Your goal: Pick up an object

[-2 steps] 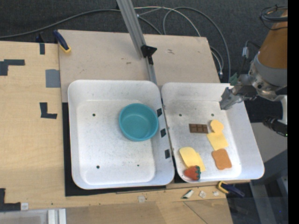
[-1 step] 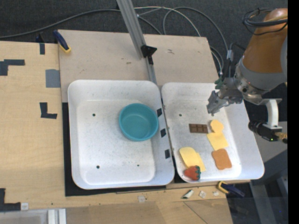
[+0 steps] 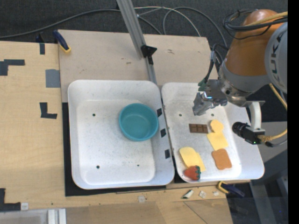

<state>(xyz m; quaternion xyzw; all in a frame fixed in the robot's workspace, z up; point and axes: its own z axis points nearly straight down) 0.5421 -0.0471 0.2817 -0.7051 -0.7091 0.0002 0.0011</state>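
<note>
Brown chocolate bar [image 3: 198,128] sits just below my gripper [image 3: 202,106] — grip state I can't tell — I'm mid-approach, descent comes next

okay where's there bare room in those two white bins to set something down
Left bin: wide bare floor left of and below the teal bowl. Right bin: a bare patch at the top left, beside the hand. Crowded: its lower half, with the chocolate bar, yellow pieces, orange piece and strawberry.
</note>
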